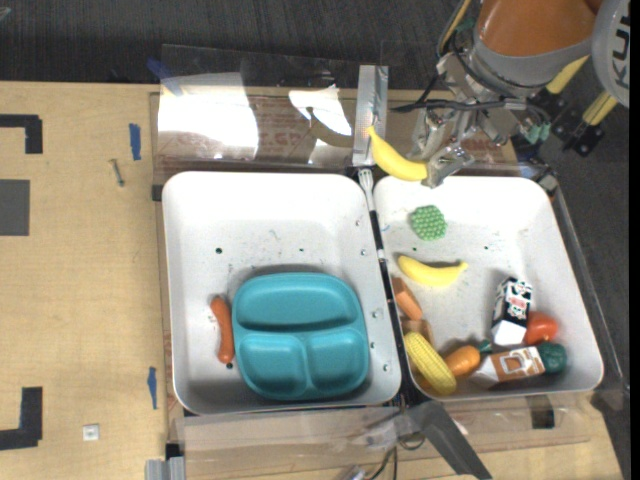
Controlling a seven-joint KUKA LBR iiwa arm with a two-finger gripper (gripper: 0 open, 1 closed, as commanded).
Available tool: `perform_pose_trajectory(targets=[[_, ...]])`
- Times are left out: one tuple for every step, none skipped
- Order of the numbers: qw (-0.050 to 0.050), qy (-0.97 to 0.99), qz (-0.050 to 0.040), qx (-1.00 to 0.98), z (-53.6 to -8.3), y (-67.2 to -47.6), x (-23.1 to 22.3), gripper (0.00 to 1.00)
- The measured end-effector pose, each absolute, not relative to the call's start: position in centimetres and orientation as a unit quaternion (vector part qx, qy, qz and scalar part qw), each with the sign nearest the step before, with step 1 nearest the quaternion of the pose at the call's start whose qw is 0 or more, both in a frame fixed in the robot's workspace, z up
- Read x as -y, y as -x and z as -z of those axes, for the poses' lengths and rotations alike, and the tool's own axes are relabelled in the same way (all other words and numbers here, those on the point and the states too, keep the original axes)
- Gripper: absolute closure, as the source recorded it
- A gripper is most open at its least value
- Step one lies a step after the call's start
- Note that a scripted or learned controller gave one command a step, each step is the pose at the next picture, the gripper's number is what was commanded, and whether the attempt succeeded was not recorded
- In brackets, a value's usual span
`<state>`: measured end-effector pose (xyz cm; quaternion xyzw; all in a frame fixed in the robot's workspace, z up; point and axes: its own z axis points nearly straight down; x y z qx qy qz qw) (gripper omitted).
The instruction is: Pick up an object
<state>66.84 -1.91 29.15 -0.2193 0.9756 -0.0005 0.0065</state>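
Note:
A yellow banana [395, 158] hangs above the back left corner of the right bin [560, 268], over the divider between the bins. Its right end sits between the fingers of my gripper [438, 168], which is shut on it. The arm's orange band [530, 8] rises at the upper right. Below, on the right bin's floor, lie a green ball [428, 222] and a second banana [432, 270].
The right bin's front holds a corn cob [430, 362], a carrot [463, 358], a sausage [407, 303], a cow-print carton [514, 303], a red tomato [541, 328] and a small bottle [515, 366]. In the left bin [200, 218] lie a teal divided plate [298, 333] and an orange sausage [224, 328].

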Motion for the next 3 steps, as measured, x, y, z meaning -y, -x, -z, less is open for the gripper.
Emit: perform_pose_trajectory(targets=[[0.006, 0.173, -0.0013, -0.985, -30.6, -66.8, -6.3, 1.0], [0.002, 0.342, -0.0002, -0.94, -29.2, -66.2, -2.7, 1.0], [0.006, 0.43, 0.0008, -0.903, -30.3, -66.8, -4.4, 1.0]])
